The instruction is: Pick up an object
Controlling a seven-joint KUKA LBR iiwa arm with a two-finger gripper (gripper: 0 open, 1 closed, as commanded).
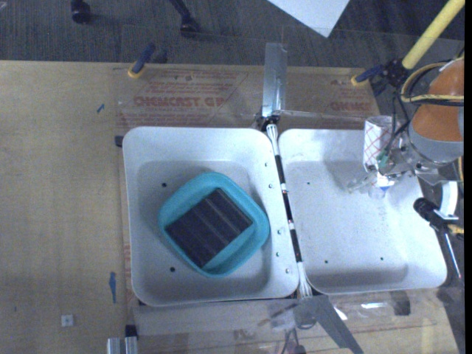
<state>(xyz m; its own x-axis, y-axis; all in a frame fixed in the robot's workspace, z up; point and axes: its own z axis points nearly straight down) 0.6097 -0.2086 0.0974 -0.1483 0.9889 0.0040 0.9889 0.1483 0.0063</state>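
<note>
While the teal dish (214, 223) bears no legible label, the end effector's (377, 174) grip is unreadable.

At the frame's right edge, the arm (436, 124) shows a rounded grey shell with a bright orange band above the wrist. Yellow and dark cables (420, 80) loop across the orange section, and thin black wires run down beside it. Below the band sits a paler grey wrist collar. The gripper (376, 177) end is small and whitish with translucent parts, its detail too blurred to read.
</note>
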